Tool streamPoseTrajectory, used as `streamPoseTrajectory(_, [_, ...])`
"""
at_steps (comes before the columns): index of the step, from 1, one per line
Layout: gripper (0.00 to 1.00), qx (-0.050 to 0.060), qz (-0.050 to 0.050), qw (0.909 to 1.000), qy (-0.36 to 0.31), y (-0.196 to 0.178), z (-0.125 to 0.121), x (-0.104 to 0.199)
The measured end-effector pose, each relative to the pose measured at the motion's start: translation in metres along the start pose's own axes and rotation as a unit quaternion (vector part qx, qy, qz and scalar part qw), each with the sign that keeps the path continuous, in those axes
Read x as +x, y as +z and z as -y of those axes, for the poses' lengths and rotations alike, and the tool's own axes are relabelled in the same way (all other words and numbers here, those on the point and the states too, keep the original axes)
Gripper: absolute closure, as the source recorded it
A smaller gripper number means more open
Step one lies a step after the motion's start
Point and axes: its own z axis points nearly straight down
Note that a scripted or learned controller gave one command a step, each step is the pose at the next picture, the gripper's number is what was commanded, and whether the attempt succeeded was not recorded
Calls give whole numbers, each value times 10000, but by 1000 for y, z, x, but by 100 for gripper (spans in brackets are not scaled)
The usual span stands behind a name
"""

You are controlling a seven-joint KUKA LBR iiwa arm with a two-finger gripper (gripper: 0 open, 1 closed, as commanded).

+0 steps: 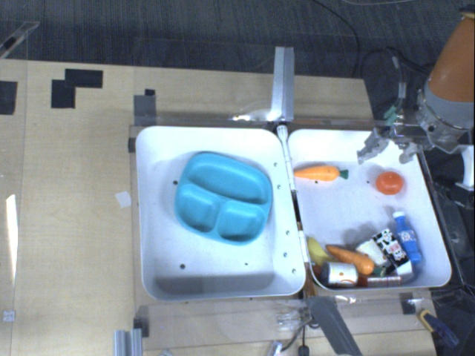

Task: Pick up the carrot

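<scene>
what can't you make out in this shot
- Arm: cut off by the camera view's right edge; just the orange band and wrist show.
- Pile in the right bin's near corner: items overlap, so the lower ones are partly hidden and labels are too small to read.
- Carrot: clear, lying apart from the gripper, but its underside is hidden.
- Blue tray: compartment depth unclear from above.

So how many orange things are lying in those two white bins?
3, all in the right bin: a carrot near its top left, a round one at the upper right, and a long one in the pile at the bottom. That pile may hide others.
</scene>
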Motion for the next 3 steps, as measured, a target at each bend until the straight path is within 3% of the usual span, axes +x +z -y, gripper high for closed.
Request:
streamPoseTrajectory(1, [0,0,-1,9979,-642,112,-43,33])
streamPoseTrajectory(2, [0,-41,6,9939,-1103,170,-46,33])
streamPoseTrajectory(3, [100,-74,2,9938,-1108,158,-48,34])
